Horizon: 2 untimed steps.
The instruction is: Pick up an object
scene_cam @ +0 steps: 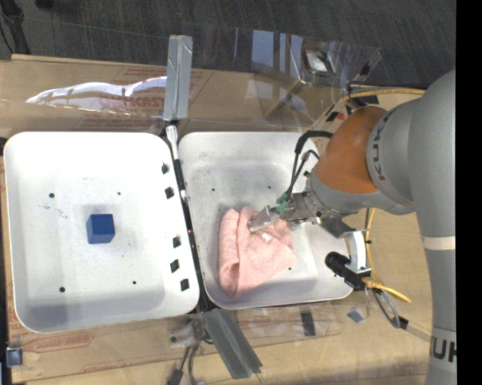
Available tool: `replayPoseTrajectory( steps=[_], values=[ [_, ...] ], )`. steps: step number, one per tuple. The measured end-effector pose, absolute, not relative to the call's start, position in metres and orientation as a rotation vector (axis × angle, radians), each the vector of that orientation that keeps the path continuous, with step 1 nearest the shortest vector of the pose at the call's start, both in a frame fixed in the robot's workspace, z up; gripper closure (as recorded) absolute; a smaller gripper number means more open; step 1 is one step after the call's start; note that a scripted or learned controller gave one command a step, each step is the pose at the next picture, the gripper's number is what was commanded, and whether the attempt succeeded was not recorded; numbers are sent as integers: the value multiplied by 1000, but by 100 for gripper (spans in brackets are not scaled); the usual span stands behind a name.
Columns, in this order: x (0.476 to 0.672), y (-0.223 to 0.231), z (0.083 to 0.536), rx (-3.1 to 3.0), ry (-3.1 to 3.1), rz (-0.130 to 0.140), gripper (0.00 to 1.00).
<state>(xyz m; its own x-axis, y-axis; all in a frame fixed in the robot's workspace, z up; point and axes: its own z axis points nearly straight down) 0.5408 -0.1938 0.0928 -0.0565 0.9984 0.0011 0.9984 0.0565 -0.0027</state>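
Cloth is your likeliest target: the pink cloth (253, 249) lies crumpled in the right bin (224, 155), toward its near side, bunched into a soft heap that folds over itself. You can see the arm (409, 151) reaching in from the right, its orange band bent low over that bin, which suggests the program is aiming at the cloth and not at anything in the other tray. The left bin (32, 215) carries a small blue cube (101, 228), sitting well apart from the arm and untouched. Your gripper (266, 220) sits at the cloth's upper right edge, apparently touching the fabric. Whether it has closed on a fold or merely presses on it, you cannot tell from this slanted view.
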Motion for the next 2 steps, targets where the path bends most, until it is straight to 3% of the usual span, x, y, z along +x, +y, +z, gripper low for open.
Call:
replayPoseTrajectory(
  steps=[1,2],
  values=[
    [542,-194,103,-2150,-2286,2,100],
    [588,-184,186,-2022,-2402,2,100]
  ],
)
